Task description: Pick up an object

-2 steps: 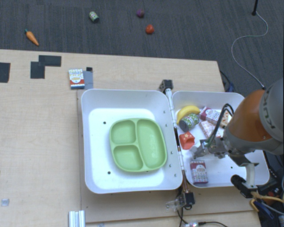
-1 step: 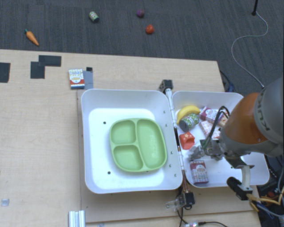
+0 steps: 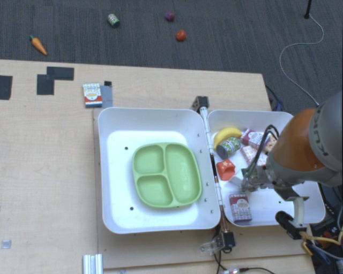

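**Arm low over the right bin, objects clustered beneath it**

The right bin [image 3: 316,211] serves as the landmark. The grey arm with its orange band [image 3: 300,147] reaches across this bin, and the gripper [image 3: 251,179] sits low near the bin's middle; whether its tips are apart or together cannot be told, since the wrist hides them from above.

Inside the right bin, a yellow banana [image 3: 226,133] lies near its far left corner. Just beside the banana, toward the bin's middle, rests a dark green can [image 3: 229,146]. A red toy piece [image 3: 225,169] lies by the bin's left wall, close to the gripper. A small red-and-white carton [image 3: 240,207] lies near the bin's near edge, just below the gripper. Some pink and white packets [image 3: 253,140] lie along the bin's far side, partly hidden by the arm.

Directly left of the right bin, sharing a wall with it, stands the left bin [image 3: 112,176], which holds a light green divided plate [image 3: 166,175] with three compartments.

Further left of the right bin and beyond the left bin's far corner, a small red-and-white box [image 3: 92,94] rests on the wooden bench [image 3: 48,171]. On the dark carpet beyond the bench lie a toy carrot [image 3: 38,45], a small greenish item [image 3: 113,20], a purple item [image 3: 169,16] and a red ball-like item [image 3: 181,35].
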`<state>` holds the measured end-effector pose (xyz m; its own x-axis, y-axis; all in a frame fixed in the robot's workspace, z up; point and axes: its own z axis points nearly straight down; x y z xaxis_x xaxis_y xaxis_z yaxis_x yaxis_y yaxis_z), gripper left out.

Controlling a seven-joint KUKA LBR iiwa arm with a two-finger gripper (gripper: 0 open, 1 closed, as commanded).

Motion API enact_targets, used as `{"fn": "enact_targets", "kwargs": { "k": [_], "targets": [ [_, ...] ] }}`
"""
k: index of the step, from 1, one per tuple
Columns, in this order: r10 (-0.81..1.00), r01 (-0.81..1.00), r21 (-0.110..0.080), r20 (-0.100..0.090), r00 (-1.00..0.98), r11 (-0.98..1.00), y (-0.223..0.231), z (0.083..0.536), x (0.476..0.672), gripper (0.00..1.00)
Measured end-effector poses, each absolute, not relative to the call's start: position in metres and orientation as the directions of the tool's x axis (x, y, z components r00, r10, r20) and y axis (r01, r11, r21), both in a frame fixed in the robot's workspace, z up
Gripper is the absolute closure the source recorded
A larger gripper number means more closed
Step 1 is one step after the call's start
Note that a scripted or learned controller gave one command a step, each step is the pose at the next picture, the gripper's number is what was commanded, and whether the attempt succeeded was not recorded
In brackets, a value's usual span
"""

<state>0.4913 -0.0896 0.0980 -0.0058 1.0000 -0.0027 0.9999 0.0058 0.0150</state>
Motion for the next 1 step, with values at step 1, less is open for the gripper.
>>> {"fn": "enact_targets", "kwargs": {
  "k": [1],
  "targets": [
    [1.000,1.000,0.015,-0.002,-0.005,0.005,-0.0895,0.0980,0.4912,0.00]
  ]
}}
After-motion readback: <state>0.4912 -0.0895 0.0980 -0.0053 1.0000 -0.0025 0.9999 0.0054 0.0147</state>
